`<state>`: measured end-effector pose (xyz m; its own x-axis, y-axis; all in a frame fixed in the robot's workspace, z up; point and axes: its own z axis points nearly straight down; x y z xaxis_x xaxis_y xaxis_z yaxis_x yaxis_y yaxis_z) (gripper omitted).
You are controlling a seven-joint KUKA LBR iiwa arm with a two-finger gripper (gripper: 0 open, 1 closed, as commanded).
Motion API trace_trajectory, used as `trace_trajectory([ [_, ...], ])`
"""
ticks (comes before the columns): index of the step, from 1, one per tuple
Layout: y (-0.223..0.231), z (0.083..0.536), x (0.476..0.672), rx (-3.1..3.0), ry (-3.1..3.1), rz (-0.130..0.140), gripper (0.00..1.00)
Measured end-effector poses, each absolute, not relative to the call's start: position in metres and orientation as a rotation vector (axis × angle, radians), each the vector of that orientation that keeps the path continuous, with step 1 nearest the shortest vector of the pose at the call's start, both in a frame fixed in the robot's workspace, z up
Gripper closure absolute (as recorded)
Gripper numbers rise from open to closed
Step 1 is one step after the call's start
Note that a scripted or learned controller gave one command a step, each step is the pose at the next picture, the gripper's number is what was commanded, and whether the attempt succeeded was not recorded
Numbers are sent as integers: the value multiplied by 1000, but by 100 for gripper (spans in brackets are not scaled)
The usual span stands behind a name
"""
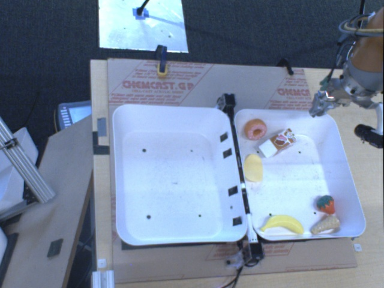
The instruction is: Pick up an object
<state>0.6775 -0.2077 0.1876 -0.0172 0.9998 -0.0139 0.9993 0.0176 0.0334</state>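
Observation:
The right bin [300, 179] holds several toy foods. A pink-iced donut [256, 129] and a brown-and-white cake slice [278, 143] lie near its back. A pale yellow oval piece [254, 168] rests by the left wall. At the front lie a banana [282, 224], a red-orange strawberry-like piece [326, 204] and a tan cone-shaped piece [324, 225]. My gripper [320, 104] hangs over the bin's back right corner, above the rim and apart from every object. Nothing shows in its grasp.
The left bin [174, 173] sits beside the right one, joined by a black-clipped divider [237, 161]. A yellow clamp [162, 65] stands behind it, with a shiny metal plate [143, 17] farther back. An aluminium rail [24, 167] leans at the far left.

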Motion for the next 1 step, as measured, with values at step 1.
trace_trajectory([
  [1, -208, 199, 679, 2174, 2216, 25, 100],
])
